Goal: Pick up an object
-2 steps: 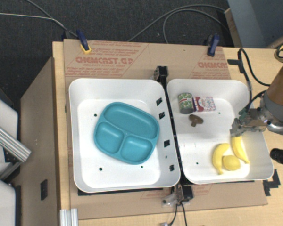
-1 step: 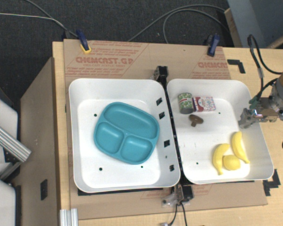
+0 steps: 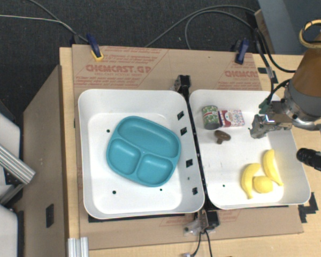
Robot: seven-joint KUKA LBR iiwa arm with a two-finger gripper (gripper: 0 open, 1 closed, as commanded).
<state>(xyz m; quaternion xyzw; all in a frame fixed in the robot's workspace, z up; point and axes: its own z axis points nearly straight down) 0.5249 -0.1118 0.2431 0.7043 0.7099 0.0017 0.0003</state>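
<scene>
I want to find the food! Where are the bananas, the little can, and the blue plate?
bananas (image 3: 263, 176): camera view, point on the yellow bunch's middle.
little can (image 3: 209, 116): camera view, point on its green side.
blue plate (image 3: 143, 150): camera view, point on its middle divider.

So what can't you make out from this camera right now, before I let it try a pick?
- Pincer: small and seen from above, so its opening is unclear.
- Small brown object: too small to identify.
- Labels on the green can and red-and-white carton: too small to read.
- Arm: upper part cut off by the right edge.
</scene>
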